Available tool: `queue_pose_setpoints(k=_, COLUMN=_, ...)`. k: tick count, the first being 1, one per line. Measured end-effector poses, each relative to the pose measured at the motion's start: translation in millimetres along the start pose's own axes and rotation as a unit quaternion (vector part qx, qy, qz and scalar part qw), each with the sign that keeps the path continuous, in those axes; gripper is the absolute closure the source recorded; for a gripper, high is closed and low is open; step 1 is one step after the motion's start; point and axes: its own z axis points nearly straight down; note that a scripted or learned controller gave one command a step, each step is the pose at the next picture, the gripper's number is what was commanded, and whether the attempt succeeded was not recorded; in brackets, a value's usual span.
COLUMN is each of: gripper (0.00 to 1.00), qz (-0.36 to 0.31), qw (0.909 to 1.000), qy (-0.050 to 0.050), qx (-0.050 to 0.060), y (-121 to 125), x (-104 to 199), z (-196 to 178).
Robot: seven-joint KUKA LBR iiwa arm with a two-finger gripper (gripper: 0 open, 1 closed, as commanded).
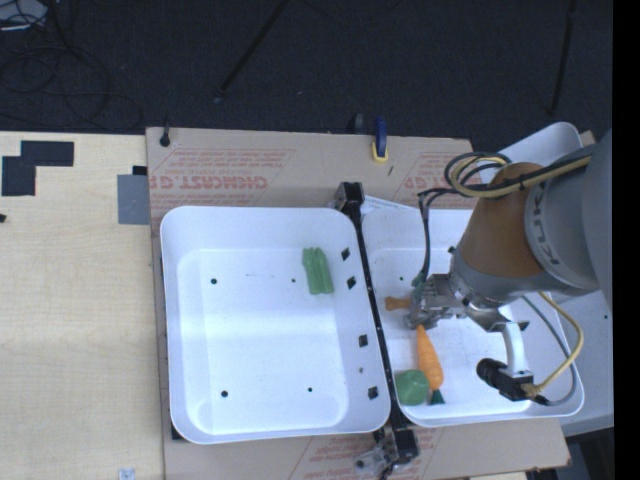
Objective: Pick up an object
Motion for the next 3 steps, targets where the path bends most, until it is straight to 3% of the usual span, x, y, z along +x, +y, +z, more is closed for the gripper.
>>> queue_pose_setpoints(k=1, gripper=1.00, qz=-0.003, qw=1.0000, qy=0.000, qx=0.001, y=-38, x=59, z=-86)
queue_pose_setpoints(k=2, gripper=1.00, qz=-0.003, qw=1.0000, qy=0.000, qx=-0.002, y=-71, x=6, z=-125)
queue_pose_setpoints(k=3, gripper=1.00, qz=-0.002, qw=1.0000, qy=-0.002, qx=-0.005, y=-48, x=-96, z=-190)
